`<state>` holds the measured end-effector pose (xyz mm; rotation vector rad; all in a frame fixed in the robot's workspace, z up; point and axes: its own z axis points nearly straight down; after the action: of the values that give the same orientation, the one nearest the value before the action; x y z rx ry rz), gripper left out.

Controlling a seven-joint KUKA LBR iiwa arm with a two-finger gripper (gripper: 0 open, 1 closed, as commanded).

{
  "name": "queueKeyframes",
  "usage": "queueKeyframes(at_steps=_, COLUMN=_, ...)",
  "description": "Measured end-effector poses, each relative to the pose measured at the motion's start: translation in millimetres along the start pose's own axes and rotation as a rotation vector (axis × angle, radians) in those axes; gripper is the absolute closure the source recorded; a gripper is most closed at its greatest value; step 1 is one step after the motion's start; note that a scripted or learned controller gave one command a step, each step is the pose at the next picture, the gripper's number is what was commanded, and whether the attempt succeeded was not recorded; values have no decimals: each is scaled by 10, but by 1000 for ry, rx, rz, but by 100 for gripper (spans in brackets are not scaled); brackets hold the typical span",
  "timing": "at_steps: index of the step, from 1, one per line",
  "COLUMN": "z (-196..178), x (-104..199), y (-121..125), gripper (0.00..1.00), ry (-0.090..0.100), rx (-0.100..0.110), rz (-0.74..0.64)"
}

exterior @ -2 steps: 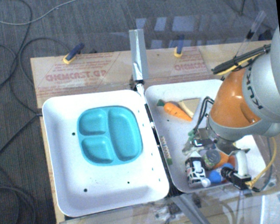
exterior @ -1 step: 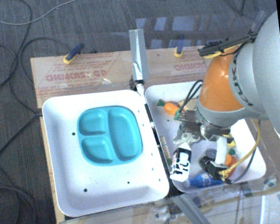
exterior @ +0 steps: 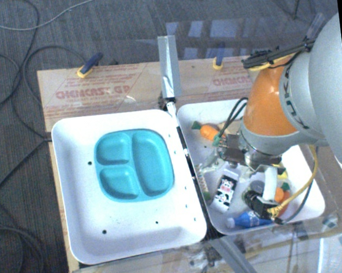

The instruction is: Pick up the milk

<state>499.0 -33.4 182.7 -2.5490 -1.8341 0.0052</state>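
Landmark: the right bin [exterior: 300, 169] is taken as the reference for every place below.
Milk: a small white carton with black cow patches, the milk carton [exterior: 225, 192], is seen lying in the right bin's lower-left part, near its left wall and resting on its floor.
Gripper: the gripper [exterior: 230, 152] is placed over the right bin's middle, just above the milk carton in the view and slightly towards the bin's far wall. Whether it is spread or pressed together cannot be told, and nothing is seen pinched in it.
Progress: the reach into the right bin is judged done. The closing on the milk carton and the lift are judged left, since the carton is not shown raised.
Neighbours: a carrot [exterior: 208, 131] is found in the right bin's upper-left corner. A blue bottle [exterior: 250, 219] is laid along its near wall, close beside the carton's lower end.
Open room: a bare strip of floor is left between the carton and the right bin's left wall, and little room is offered towards the bottle.
Edges: the left wall is judged the nearest obstacle to a descent.
Beyond the left wall: the left bin [exterior: 84, 236] is set beside it, with a teal divided plate [exterior: 134, 164] inside.
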Motion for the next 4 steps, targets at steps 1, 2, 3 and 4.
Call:
queueKeyframes(at_steps=1, z=-2, x=-605, y=41, gripper=0, ry=-1, rx=-1, rz=-86)
queueKeyframes(at_steps=2, z=602, x=-615, y=58, gripper=0, ry=1, rx=-3, rz=-186)
queueKeyframes(at_steps=3, z=874, x=-612, y=131, gripper=0, ry=9, rx=-24, rz=-362)
queueKeyframes(at_steps=4, z=876, x=-612, y=133, gripper=0, ry=9, rx=-25, rz=-362)
